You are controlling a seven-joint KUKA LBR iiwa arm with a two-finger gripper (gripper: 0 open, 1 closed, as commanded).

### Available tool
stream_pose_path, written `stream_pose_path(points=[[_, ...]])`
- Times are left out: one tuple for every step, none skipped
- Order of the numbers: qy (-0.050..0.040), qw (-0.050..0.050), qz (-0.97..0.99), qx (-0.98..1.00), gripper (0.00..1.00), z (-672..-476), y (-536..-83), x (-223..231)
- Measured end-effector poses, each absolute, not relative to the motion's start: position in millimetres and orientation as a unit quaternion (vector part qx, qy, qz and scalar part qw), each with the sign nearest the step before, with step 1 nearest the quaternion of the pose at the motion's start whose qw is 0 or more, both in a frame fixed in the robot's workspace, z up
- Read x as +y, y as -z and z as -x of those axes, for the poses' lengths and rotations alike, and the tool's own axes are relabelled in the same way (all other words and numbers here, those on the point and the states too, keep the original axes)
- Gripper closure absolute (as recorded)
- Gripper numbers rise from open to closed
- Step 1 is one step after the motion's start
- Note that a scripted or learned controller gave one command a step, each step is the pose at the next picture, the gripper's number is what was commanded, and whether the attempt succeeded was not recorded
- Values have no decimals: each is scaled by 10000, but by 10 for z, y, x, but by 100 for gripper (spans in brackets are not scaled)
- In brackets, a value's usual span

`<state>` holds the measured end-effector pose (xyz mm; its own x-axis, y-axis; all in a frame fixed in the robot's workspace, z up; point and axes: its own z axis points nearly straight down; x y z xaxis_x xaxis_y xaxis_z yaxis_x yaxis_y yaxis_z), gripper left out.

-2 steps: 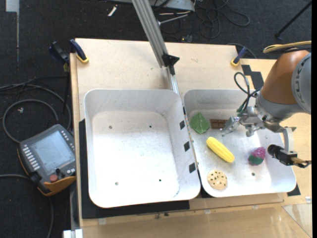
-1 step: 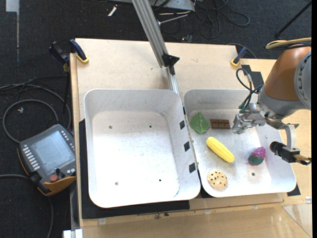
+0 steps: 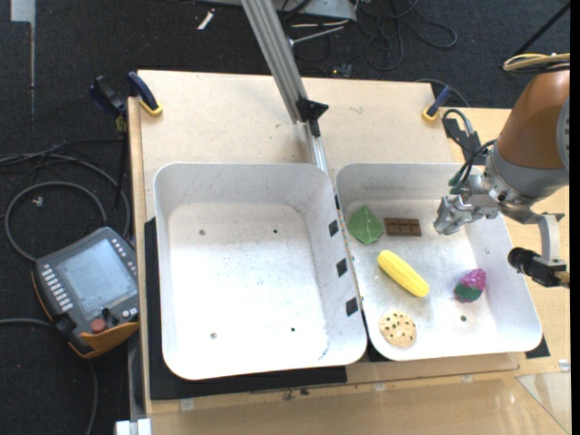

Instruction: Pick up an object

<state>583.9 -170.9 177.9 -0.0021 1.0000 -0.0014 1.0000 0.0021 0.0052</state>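
A: Camera view: the arm (image 3: 535,134) is reaching in from the right, its gripper (image 3: 450,216) hanging over the right bin (image 3: 517,288).

B: Holding anything?

A: Can't tell. The corn cob (image 3: 403,273) is lying down-left of it, the chocolate bar (image 3: 403,227) just left, the purple grapes (image 3: 469,285) below.

You had the leaf (image 3: 366,226), bar (image 3: 403,227), corn (image 3: 402,273), cookie (image 3: 397,329) and berry (image 3: 469,285) in the right bin (image 3: 512,333), the gripper (image 3: 447,217) above its far side.
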Motion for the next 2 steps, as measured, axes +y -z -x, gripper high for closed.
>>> stream_pose_path(points=[[-12,22,-7062,7080,100,-5852,-2063,-1708],[-17,7,-7043,7099,100,-5952,-2202,-1200]])
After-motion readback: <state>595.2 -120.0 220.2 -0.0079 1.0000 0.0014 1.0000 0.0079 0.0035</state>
